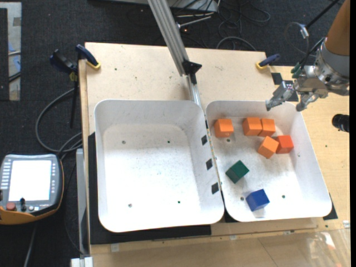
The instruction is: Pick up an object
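Note:
The right bin (311,174) holds several blocks. An orange block (224,127) lies at its upper left, two more orange ones (258,126) sit side by side at the top middle, and another orange pair (275,145) lies just below them. A dark green block (237,171) rests near the centre and a blue block (257,199) near the front. My gripper (289,102) hangs above the bin's far right corner, up and to the right of the orange blocks. Its two fingers are spread apart with nothing between them.
The left bin (111,143) stands beside the right one. A slanted metal rail (169,29) runs from the top down to the divide between the bins. Clamps (89,57) grip the bench's back corners. A pendant (29,188) lies off the bench at left.

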